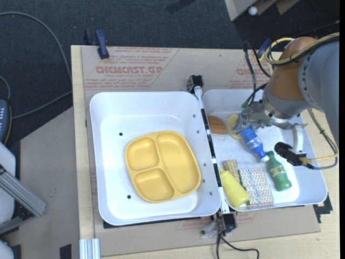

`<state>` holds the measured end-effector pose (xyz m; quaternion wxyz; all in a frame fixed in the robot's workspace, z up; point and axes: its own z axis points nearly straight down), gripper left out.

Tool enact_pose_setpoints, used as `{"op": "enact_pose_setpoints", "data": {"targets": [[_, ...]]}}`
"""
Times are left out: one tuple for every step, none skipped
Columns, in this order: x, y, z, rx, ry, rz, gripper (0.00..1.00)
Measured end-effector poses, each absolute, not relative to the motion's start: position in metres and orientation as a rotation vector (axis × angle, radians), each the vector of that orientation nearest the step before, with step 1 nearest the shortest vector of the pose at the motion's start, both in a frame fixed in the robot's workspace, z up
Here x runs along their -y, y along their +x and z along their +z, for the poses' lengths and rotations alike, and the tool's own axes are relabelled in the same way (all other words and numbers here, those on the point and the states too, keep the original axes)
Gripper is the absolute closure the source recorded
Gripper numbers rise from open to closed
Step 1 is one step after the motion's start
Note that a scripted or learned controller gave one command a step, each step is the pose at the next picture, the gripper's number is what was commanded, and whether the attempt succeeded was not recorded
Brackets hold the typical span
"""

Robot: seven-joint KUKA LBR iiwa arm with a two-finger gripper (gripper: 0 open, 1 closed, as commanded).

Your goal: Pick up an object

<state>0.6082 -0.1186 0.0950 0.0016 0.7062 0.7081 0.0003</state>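
Single fixed camera, mounted high above cardboard-covered worktop (161, 63), looking down at slant. Far edge of worktop toward frame top, near edge toward bottom. Medium distance: both shallow white plastic bins (108, 161) fit whole in frame, left bin mid-frame, right bin (312, 182) near right side. Grey arm with orange band (302, 74) enters from upper right. Dark carpet floor (38, 47) visible at left and top.

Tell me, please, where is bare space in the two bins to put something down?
Left bin: bare floor all around the yellow plate, widest along its far side. Right bin: crowded with the blue bottle, green bottle and gripper.
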Motion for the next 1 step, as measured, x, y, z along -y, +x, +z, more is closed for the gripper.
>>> {"op": "enact_pose_setpoints", "data": {"targets": [[0.0457,0.5804,0.2230,-2.222,2.219,0.003,1.00]]}}
